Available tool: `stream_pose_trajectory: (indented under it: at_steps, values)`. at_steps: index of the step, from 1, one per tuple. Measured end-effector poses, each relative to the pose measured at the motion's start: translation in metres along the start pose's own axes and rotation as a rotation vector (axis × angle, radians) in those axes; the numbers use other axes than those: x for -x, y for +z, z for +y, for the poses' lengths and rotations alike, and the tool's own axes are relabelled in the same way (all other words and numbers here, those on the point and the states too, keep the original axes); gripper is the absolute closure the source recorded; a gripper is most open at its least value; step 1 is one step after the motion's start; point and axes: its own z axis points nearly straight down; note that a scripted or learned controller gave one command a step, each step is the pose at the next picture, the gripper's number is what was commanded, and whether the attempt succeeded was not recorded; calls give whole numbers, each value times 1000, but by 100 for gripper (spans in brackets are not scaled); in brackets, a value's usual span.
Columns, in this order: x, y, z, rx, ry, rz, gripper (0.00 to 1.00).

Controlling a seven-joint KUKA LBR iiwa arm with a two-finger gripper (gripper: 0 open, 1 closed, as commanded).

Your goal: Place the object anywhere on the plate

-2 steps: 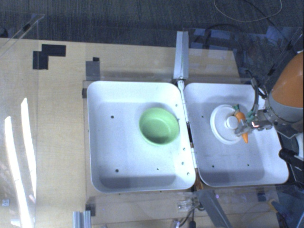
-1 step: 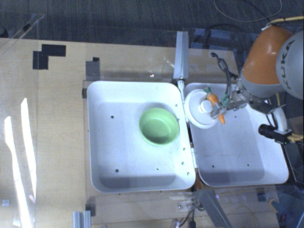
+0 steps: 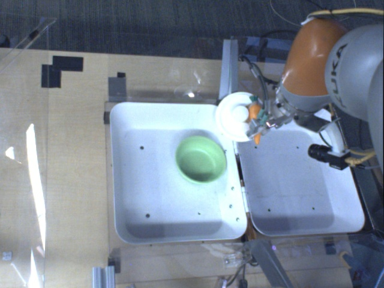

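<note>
A green round plate (image 3: pixel 201 159) lies in the left bin (image 3: pixel 138 185), right of its middle. A white round object (image 3: pixel 235 116) is above the wall between the two bins, at their far end. My gripper (image 3: pixel 259 123) is directly against its right side, under the grey wrist with the orange band (image 3: pixel 312 47). Small orange bits (image 3: pixel 256 110) show between the white object and the gripper. The contact between them is hidden by the wrist and cables. The white object is up and to the right of the green plate, apart from it.
The right bin (image 3: pixel 306 185) lies under the arm. A black cable fitting (image 3: pixel 327 154) hangs over its right part. A metal post (image 3: pixel 227 71) stands behind the gap between the bins. The wooden bench (image 3: pixel 54 179) stretches to the left.
</note>
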Motion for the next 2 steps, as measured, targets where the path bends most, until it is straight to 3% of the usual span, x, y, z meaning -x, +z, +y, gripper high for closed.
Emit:
stream_pose_trajectory:
  at_steps: [1, 2]
  values:
    - [-65, 9, -42, -11, -109, 33, 100]
    - [-64, 7, -42, -8, -109, 32, 0]
